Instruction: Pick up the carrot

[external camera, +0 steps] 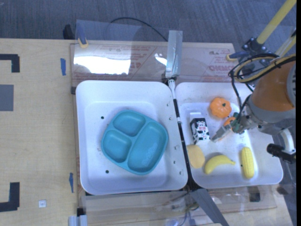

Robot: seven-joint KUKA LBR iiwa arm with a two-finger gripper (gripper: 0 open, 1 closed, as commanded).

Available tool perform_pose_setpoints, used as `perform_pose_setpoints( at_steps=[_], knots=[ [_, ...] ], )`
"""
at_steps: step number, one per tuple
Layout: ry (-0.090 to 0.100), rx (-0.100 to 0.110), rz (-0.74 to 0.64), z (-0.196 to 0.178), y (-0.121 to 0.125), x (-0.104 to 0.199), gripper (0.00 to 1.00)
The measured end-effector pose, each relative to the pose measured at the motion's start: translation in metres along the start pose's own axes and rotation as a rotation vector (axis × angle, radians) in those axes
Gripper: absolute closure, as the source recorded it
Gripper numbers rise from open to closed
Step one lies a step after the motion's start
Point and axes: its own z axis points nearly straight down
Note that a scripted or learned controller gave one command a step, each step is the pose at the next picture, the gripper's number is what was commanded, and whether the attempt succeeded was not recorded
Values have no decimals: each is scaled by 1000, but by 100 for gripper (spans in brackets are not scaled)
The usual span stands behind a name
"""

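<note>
Hidden or unclear: the carrot (229, 121) shows as a small orange bit with a touch of green, tucked right at the gripper (225, 132) — most of it is covered by the wrist, so its full shape cannot be made out.
Pincer state: cannot tell; the tip is a thin grey blur pointing down-left, and whether it clamps anything is not visible.
Carrot position: right bin (268, 175), upper middle, just below the orange pumpkin-like fruit (220, 107) and touching or nearly touching the gripper's body.
Arm: grey with an orange band (275, 91), entering from the right and cut off by the picture's edge; black and yellow cables (244, 69) loop above it.
Right bin contents: a small black-and-white cow-print carton (200, 130) near the left wall, a pale yellow lemon-like piece (195, 156) at the lower left, a banana (218, 163) beside it, a corn cob (247, 162) upright-looking to the right.
Left bin (89, 126): holds a blue divided plate (135, 141) with three compartments, lying flat in the middle.
Surface: light wooden bench (33, 140) with black corner marks and blue tape bits; a clear plastic sheet (122, 55) — glare on it — stands behind the bins.
Room: dark grey carpeted floor (141, 4) beyond the bench; a yellow pole (280, 14) slants at the upper right.
</note>
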Motion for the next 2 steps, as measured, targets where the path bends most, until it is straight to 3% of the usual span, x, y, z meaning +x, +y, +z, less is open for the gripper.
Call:
perform_pose_setpoints(
  at_steps=[1,2],
  knots=[
    [-1,-12,28,-105,81,76,0],
    [5,10,142,-62,40,49,0]
  ],
)
